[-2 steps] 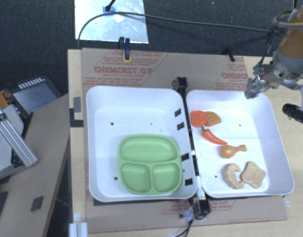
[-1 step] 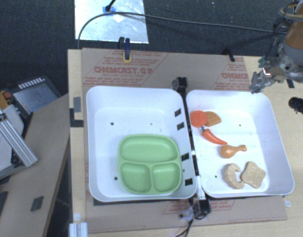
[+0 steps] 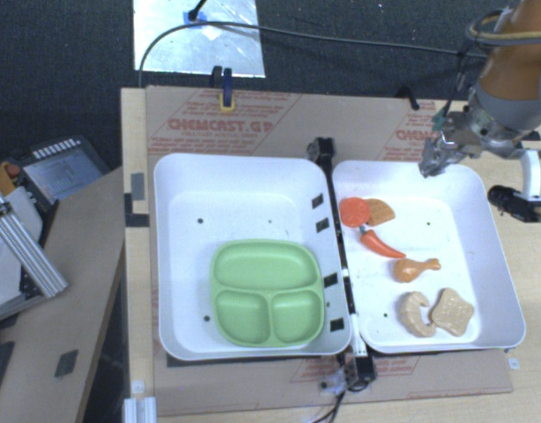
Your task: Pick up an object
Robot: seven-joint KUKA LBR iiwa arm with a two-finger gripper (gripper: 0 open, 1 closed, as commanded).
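In the camera view, the hand (image 3: 433,161) hangs over the far rim of the right bin (image 3: 482,236), and I cannot tell if it is released or clenched; nothing is seen in it. The toy foods lie in this bin, apart from the hand: an orange slice (image 3: 357,211) touching a tan piece (image 3: 381,211), a red pepper (image 3: 381,244) just below them, a chicken leg (image 3: 415,269), then a curved bread piece (image 3: 416,314) beside a toast piece (image 3: 452,311). The left bin (image 3: 191,192) on the table (image 3: 77,236) holds a green divided plate (image 3: 267,292).
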